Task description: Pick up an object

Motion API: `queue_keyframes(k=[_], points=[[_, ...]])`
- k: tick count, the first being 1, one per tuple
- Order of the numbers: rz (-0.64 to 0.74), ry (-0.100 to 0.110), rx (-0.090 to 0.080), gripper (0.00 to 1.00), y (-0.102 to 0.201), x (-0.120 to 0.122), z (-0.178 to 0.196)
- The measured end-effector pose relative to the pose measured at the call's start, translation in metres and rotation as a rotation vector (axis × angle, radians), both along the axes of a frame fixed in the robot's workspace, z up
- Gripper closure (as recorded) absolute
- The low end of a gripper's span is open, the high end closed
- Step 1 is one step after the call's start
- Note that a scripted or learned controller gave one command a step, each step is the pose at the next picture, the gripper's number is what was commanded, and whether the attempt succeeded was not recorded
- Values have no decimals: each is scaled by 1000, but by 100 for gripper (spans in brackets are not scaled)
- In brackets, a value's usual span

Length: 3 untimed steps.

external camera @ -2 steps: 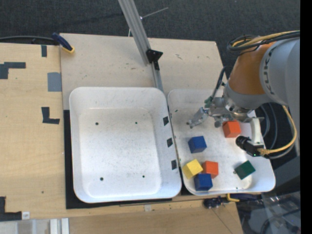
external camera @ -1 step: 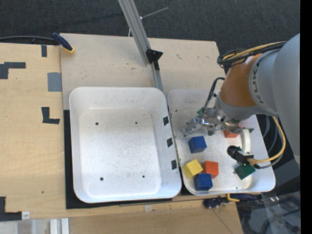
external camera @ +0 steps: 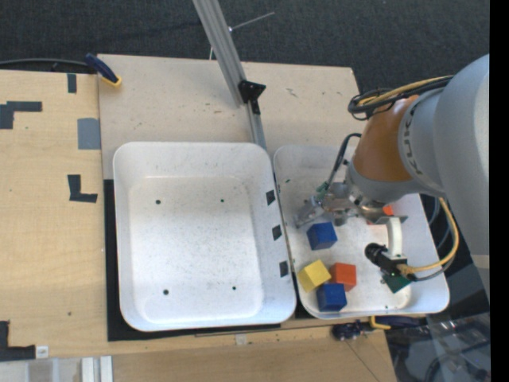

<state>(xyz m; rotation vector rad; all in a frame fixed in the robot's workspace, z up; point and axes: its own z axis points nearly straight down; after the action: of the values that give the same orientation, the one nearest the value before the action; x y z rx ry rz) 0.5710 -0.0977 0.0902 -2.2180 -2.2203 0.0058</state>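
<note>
the end effector [external camera: 312, 212] hangs low in the right bin [external camera: 433, 293], just above the upper blue cube [external camera: 321, 235]; whether it is spread cannot be told. this looks like the reach step; next it likely must settle around the cube and close.

No readable text, label or number appears anywhere, as far as visible.

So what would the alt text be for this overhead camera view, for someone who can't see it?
A grey robot arm with an orange band reaches from the right into the right white bin, its claw just above a blue cube. Nearer the bin's front edge sit a yellow cube, an orange cube and another blue cube; beside it is the left white bin.
</note>
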Motion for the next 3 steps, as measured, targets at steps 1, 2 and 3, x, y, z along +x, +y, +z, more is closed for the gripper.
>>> queue_keyframes(k=[1, 2, 3], points=[[1, -1, 2, 100, 1, 0, 11], [0, -10, 0, 100, -1, 2, 74], [0, -10, 0, 100, -1, 3, 125]])
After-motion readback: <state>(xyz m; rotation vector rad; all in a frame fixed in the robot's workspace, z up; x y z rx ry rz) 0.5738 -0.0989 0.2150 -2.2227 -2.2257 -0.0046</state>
